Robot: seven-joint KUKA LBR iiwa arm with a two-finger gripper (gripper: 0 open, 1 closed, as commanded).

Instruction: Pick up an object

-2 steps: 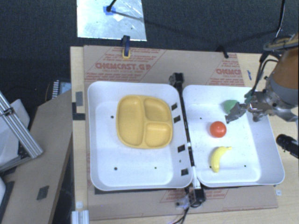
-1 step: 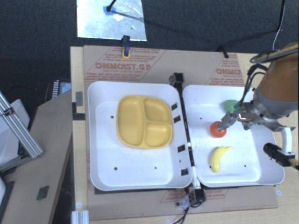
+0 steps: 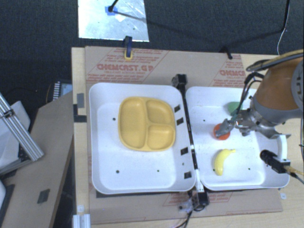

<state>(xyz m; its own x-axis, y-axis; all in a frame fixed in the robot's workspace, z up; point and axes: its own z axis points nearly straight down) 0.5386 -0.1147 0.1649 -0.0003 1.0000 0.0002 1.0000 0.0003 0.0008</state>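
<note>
In the right bin (image 3: 251,179) a yellow banana (image 3: 222,160) lies near the front. A small red object (image 3: 221,132) sits toward the bin's middle, and a green object (image 3: 233,107) shows behind it, partly hidden by the arm. My gripper (image 3: 227,127) is low over the red object, covering its upper right part. I cannot tell whether it touches or holds the red object. The grey wrist and orange band reach in from the right.
The left bin (image 3: 104,175) holds a yellow divided plate (image 3: 146,123). A black divider (image 3: 186,137) with clips runs between the bins. Both bins rest on a cardboard sheet (image 3: 156,63). A black fitting (image 3: 273,161) sticks over the right bin's front right corner.
</note>
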